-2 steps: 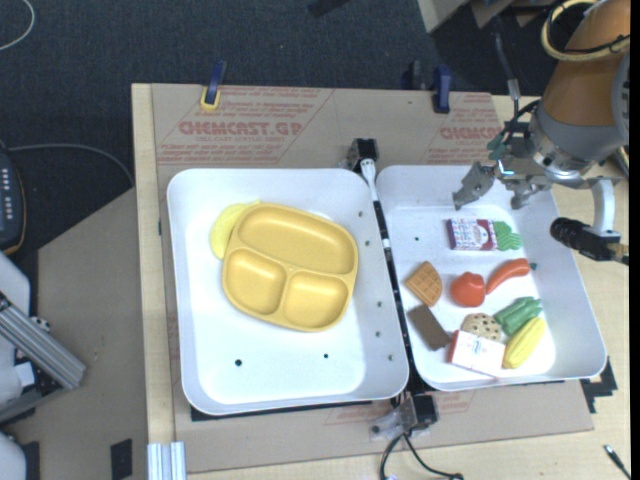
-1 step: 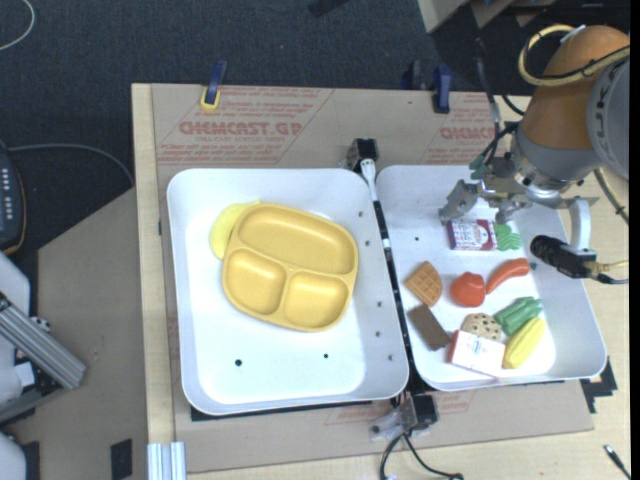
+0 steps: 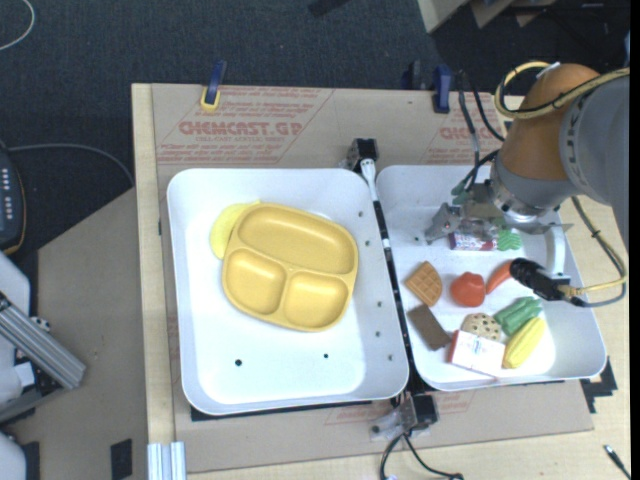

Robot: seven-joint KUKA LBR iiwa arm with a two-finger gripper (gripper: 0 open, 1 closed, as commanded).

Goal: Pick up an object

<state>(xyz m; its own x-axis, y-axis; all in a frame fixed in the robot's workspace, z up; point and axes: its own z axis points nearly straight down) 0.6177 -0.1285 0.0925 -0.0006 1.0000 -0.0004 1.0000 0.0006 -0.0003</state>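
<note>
Two shallow white bins point(image 3: 190, 268) sit on plywood; my gripper point(image 3: 470, 230) hangs in the right one, touching a small pink-and-white packet point(image 3: 472, 240). Whether my gripper grasps anything, I cannot tell; a red toy tomato point(image 3: 467, 289) lies at six o'clock.

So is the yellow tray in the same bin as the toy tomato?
No, the yellow tray lies in the left bin, while the tomato sits in the right bin.

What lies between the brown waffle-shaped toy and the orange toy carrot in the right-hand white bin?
In the camera view, a round red toy tomato sits between the brown waffle-shaped toy and the orange toy carrot.
</note>
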